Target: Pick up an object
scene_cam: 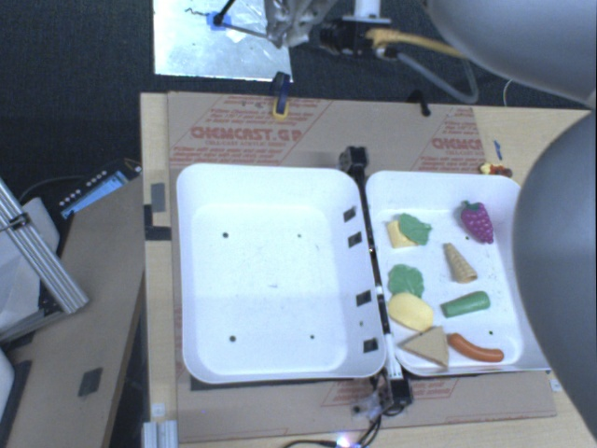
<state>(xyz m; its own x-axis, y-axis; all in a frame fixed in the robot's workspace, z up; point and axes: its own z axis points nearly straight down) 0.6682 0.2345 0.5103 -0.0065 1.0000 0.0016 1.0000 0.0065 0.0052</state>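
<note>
The right bin (pixel 508 194) holds several toy foods. Purple grapes (pixel 477 221) lie at its far right, with a beige cone (pixel 458 262) just below them. A yellow piece with a green leaf (pixel 408 231) and a green broccoli-like piece (pixel 405 279) sit by the bin's left wall. Nearer the front lie a green cucumber (pixel 465 303), a yellow lemon (pixel 410 312), a tan wedge (pixel 427 346) and an orange sausage (pixel 476 349). My gripper (pixel 291 19) hangs high at the top of the view, far behind both bins, over a silvery sheet (pixel 201 26).
The left bin (pixel 201 194) sits beside the right one, joined by a black clip strip (pixel 364 250). Both rest on a cardboard sheet (pixel 252 129). The grey arm (pixel 555 250) looms over the right edge. A metal rail (pixel 42 259) lies at the left.
</note>
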